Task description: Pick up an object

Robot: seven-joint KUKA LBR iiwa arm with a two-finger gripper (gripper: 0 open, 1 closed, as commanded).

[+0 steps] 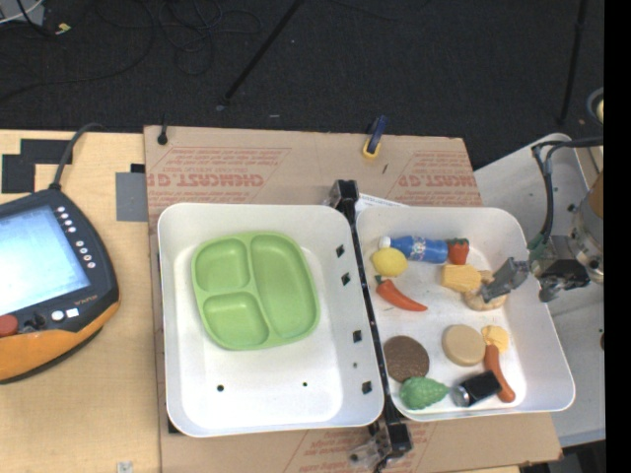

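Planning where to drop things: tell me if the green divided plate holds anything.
Empty: the green plate shows three bare compartments.

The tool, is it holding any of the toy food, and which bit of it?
It cannot be told. The tool hangs over the right bin, right by the yellow cheese wedge and a tan piece; a grip isn't clear.
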